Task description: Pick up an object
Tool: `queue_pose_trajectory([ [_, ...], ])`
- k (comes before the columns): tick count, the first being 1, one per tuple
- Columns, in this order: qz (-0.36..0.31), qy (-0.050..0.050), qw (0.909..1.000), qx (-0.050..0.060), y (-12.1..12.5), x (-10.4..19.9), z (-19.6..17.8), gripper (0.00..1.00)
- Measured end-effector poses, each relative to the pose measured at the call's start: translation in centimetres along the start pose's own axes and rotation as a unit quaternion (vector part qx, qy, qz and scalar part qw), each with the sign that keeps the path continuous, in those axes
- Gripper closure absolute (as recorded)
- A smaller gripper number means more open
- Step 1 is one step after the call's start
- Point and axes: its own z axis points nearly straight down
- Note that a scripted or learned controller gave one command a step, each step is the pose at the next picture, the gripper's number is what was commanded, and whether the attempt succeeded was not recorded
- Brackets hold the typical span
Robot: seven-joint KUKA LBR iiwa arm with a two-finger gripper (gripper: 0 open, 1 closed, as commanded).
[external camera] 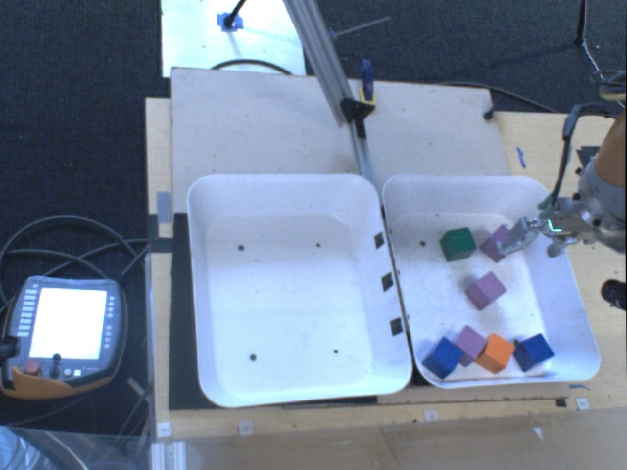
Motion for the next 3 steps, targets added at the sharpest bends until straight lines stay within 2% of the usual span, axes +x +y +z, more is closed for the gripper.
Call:
queue_pose_trajectory([
  [1, 0.0, -0.001, 1.0, -0.002, 0.1, 0.0, -0.2, 0.0],
  [2, 0.001, 0.0, 1.0, 0.0, -0.6, 0.1, 4.2, 0.0],
  [3, 0.0, -0.003, 0.9999, -0.013, -0.1, -0.1, 8.0, 0.0],
])
